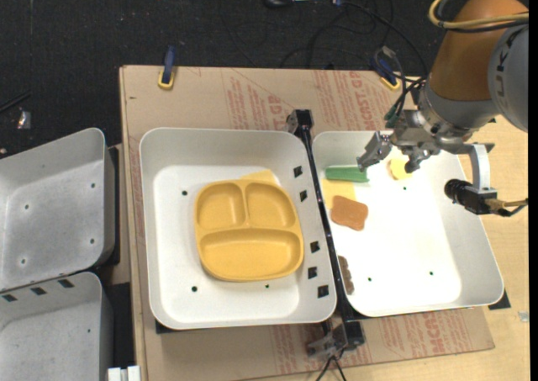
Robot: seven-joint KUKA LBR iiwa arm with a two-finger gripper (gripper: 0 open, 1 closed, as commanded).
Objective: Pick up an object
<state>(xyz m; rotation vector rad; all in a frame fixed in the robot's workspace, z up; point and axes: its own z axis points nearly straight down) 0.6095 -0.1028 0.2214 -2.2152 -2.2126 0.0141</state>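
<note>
My gripper (393, 156) hangs over the back of the right bin (437, 287), its two fingers spread open with nothing between them. A flat green piece (345, 174) lies just left of the left finger, near the bin's back left corner. A small yellow piece (398, 169) sits under and beside the right finger. An orange-brown piece (349, 213) lies further forward, close to the bin's left wall. A small brown item (345, 274) rests against the left wall near the front.
The left bin (168, 287) holds a yellow divided tray (249, 230). A black divider (319, 228) runs between the bins. White lids (50, 203) lie off the bench to the left. The arm's body (475, 60) looms over the right bin's back right.
</note>
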